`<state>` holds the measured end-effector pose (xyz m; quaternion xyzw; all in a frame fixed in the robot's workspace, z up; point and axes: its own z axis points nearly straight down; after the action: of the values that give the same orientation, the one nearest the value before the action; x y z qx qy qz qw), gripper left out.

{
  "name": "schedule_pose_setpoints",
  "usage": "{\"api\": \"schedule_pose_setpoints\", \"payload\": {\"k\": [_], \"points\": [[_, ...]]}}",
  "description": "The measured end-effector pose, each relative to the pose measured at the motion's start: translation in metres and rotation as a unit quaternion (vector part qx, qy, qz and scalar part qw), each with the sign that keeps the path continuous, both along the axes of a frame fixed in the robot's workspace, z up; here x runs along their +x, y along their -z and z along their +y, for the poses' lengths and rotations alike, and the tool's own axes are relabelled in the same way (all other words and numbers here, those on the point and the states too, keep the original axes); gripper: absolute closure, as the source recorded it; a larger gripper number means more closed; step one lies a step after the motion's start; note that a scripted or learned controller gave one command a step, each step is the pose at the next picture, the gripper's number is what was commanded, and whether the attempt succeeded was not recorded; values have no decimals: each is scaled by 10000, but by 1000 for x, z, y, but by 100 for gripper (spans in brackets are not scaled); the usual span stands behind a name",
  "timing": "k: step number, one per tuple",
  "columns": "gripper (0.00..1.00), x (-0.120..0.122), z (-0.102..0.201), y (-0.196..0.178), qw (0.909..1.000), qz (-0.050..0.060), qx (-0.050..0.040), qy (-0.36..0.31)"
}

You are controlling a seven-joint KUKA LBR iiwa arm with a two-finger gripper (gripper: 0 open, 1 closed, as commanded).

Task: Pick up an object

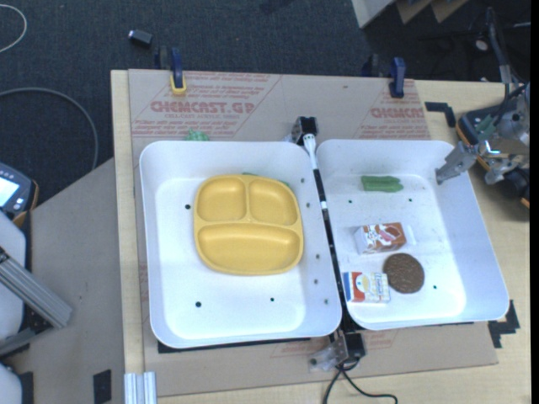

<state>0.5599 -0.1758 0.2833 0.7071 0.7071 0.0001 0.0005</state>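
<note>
Gripper (455,165) hangs over the far right rim of the right bin (459,251), nothing visibly in its grasp; whether it is released or clenched cannot be told at this slant. Inside that bin lie four loose things, any of which could be the one to pick. A green piece (381,183) rests near the bin's far wall, well apart from the others. A brown-and-white packet (381,237) lies about the bin's middle. A brown disc (405,273) sits toward the bin's near side, just beside a white carton (366,287) with red and blue print, which lies in the bin's near left corner. Touching the right bin's left rim stands the left bin (164,225), which bears a yellow divided plate (248,224). Both rest on a brown board (210,108) that reaches past the right bin's far side, where a blue clamp (397,76) grips its edge.
</note>
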Motion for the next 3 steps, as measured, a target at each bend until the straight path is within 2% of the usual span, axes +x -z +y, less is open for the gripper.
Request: {"api": "schedule_pose_setpoints", "payload": {"k": [1,2,3], "points": [[0,-29,71,179,10000,-68,-15,-4],[0,-71,80,189,9998,-195,-69,9],[0,-77,139,31,10000,-87,10,-42]]}}
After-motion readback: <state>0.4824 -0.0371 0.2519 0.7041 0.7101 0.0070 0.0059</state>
